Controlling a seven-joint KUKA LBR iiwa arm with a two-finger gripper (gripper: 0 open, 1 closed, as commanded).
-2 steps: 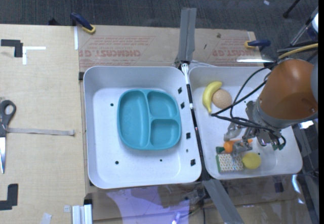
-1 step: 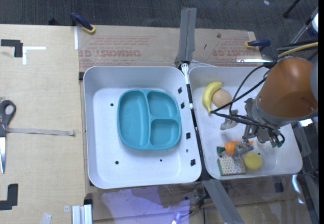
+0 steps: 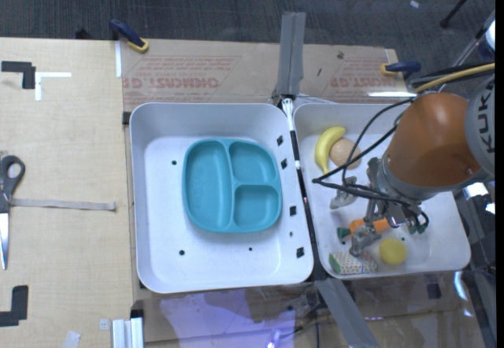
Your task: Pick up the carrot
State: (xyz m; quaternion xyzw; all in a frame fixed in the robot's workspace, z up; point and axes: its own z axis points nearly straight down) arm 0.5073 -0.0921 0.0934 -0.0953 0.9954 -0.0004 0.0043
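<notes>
Orange shows between the gripper [image 3: 367, 235] fingers low in the right-hand bin [image 3: 449, 260], where the carrot [image 3: 372, 224] lies just left of a lemon [image 3: 393, 252], so I judge the grasp step is in hand; whether the fingers have closed on the carrot or only straddle it I cannot tell. Next, a firm pinch and a straight lift clear of the lemon are called for. Reaching in from the frame's right, the arm's wrist points down over that bin, with the banana [image 3: 327, 146] above it.
</notes>
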